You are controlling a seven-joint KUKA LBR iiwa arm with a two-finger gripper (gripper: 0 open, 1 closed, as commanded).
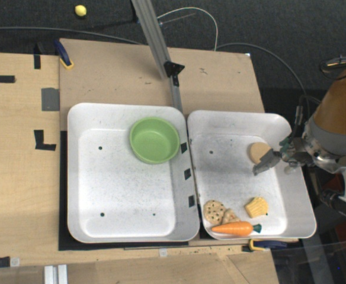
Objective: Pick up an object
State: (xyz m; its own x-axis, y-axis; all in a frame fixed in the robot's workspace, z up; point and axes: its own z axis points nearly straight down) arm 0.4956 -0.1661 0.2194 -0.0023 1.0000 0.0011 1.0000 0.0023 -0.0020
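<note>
The end effector [266, 163] sits low in the right white bin [291, 218], just beside the round tan biscuit-like object [258, 151]; its grip state cannot be determined, and no lift is evident.

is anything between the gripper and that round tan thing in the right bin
Nothing visible does. The grey two-finger gripper sits right beside the round tan piece, at its lower right edge, over the shallow white right bin.

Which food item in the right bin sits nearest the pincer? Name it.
The round tan piece, high in the right bin beside the pincer. The cookie, corn and carrot lie along the bin's near edge.
</note>
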